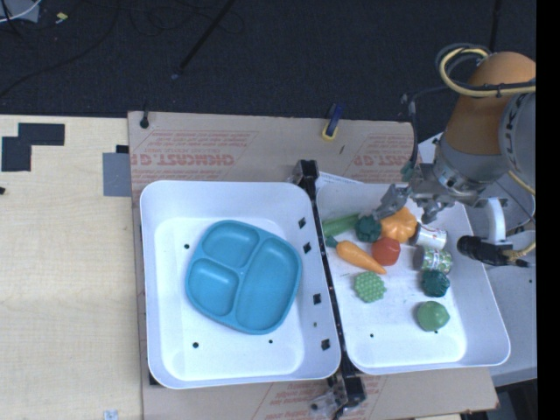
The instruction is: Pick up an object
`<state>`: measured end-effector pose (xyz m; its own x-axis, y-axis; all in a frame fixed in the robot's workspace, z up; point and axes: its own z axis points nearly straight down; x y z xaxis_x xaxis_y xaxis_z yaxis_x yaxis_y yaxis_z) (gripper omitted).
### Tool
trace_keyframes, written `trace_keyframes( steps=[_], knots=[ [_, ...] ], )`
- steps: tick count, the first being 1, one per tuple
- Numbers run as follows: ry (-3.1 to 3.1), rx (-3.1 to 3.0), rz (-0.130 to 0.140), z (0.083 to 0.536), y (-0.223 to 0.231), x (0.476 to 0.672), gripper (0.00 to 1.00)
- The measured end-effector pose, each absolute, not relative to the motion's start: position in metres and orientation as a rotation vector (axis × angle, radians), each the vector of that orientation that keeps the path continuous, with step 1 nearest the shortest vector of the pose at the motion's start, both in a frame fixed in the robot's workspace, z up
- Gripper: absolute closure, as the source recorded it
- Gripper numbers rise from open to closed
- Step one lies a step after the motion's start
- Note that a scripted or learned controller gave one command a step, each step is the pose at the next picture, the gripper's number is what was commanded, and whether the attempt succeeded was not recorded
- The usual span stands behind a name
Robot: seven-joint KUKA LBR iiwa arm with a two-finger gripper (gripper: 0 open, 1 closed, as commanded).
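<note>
**Desk:** What sits nearest the camera, at the lower edge of the frame?

**Photographer:** Two shallow white plastic bins side by side. The left bin point(166, 348) holds a blue three-compartment plastic plate point(242, 275), lying flat. The right bin point(472, 344) carries the toys: a round green ball-like piece point(431, 315) at lower right, a light green knobbly piece point(369, 287) at centre, a dark green bumpy piece point(434, 282) just above the ball.

**Desk:** And farther back?

**Photographer:** An orange plastic carrot point(360, 256) lies slanted, touching a red tomato-like ball point(386, 251). Behind them, a dark green broccoli-like piece point(367, 228), a long green vegetable point(339, 225) and an orange pepper-like toy point(399, 226) crowd the upper middle of that bin. The grey two-finger gripper point(411, 201) hangs over the pepper, in the upper right of the frame. One dark finger point(390, 201) slants down to the pepper's left side; whether the pair is spread or pinching anything, I cannot tell.

**Desk:** What could go wrong?

**Photographer:** Crowding, in my judgement. The pepper touches the tomato and sits just beside the broccoli, so a finger may land on a neighbour, shove the cluster, or wedge two toys at once. The pepper's rounded, smooth skin could squirt out of a closing pinch. A small silvery can-like item point(431, 237) just right of it may get knocked too.
</note>
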<state>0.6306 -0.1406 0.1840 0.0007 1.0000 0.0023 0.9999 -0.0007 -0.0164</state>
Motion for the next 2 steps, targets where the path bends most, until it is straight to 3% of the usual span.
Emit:
trace_keyframes(
  steps=[1, 2],
  knots=[
    [-2.221, -2.218, 0.002, 0.193, -0.141, 0.634, 0.0],
    [-2.221, -2.211, 0.007, 0.132, -0.133, 0.637, 0.0]
  ],
)
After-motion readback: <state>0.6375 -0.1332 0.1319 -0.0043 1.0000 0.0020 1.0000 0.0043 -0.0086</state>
